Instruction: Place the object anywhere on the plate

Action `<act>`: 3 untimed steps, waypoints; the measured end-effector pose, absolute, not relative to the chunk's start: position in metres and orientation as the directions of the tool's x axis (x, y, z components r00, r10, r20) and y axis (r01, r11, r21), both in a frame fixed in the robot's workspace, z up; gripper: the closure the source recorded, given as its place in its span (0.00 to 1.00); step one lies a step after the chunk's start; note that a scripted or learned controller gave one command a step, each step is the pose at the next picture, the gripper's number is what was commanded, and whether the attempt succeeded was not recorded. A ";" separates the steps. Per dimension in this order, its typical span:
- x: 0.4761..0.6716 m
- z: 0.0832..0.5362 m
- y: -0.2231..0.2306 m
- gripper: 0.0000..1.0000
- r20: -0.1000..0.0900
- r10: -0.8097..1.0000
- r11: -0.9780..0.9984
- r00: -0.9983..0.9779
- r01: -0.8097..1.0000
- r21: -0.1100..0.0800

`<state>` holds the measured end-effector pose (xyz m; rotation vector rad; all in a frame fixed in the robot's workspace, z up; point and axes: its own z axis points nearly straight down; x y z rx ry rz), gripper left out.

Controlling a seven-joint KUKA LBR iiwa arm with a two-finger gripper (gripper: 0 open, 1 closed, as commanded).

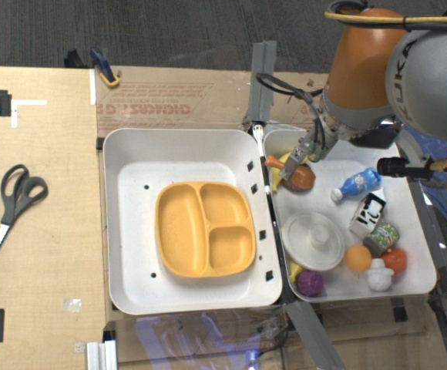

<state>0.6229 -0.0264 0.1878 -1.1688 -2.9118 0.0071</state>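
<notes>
Bench (38,284): pale wood, carrying two shallow white bins side by side, with a pair of scissors (11,203) lying near its left edge, well apart from the work.

Arm (393,60): grey with an orange band, reaching in from the right and bending down over the far left corner of the right bin (420,284).

Left bin (123,230): holds the yellow plate (206,228), a three-compartment tray sitting roughly in the bin's middle, nothing on it that I can see.

Right bin clutter: a clear round lid (314,240) near the middle, a blue bottle (357,183) toward the far side, an orange ball (357,258), a purple ball (310,284) at the near edge, and a few small pieces in the near right corner.

Jaws (294,168): pointing down and leftward into the far left corner of the right bin; from where I stand I cannot tell whether they are open or closed.

Object: a brown rounded thing (300,179) lies right at the tips, touching or just beside them, close to the wall the two bins share. I judge this the piece being gone after; whether it is gripped I cannot say.

Relation that matters: the plate lies to the left of the jaws, across the shared wall, and toward the near side. The carry would need to lift over that wall, then travel left.
</notes>
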 end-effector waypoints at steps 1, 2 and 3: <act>0.592 0.187 0.078 1.00 0.004 0.607 0.795 -0.795 0.607 -0.005; 0.548 0.128 0.124 1.00 0.005 0.549 0.836 -0.836 0.549 -0.006; 0.548 0.128 0.123 0.00 0.004 0.550 0.835 -0.835 0.550 -0.005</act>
